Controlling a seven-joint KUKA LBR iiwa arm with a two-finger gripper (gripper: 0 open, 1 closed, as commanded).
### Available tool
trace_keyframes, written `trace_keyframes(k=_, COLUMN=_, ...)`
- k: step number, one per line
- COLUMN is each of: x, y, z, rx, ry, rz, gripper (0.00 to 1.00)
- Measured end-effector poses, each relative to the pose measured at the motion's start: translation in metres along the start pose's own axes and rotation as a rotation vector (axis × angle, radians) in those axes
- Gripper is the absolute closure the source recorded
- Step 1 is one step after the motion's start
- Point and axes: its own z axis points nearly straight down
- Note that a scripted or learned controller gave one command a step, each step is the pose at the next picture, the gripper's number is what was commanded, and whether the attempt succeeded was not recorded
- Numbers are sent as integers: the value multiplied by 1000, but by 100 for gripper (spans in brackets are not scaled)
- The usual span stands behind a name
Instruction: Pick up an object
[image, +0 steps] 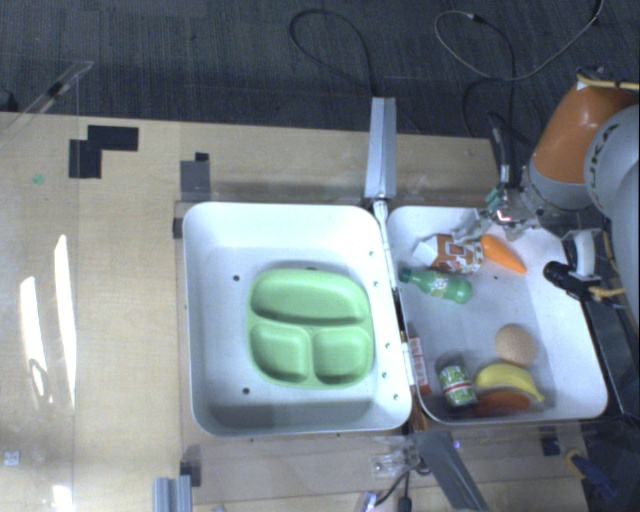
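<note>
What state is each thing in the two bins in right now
Green divided tray: flat, right side up, alone in left bin.
Green bottle: lying on its side.
Carrot: lying flat, beside the gripper.
Small can: upright.
Banana: lying at the near wall.

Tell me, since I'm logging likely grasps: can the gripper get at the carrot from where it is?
Probably yes. The gripper hangs at the right bin's far edge, just beside the carrot, whose top is uncovered; only a snack packet touches its left end.
</note>
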Motion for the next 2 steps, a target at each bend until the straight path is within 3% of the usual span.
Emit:
trace_keyframes(k=1, x=-22, y=-5, z=0, rx=4, ry=15, rz=-90, gripper=0)
trace_keyframes(k=2, x=-29, y=-22, z=-1, rx=-8, ry=-4, rz=-132, gripper=0)
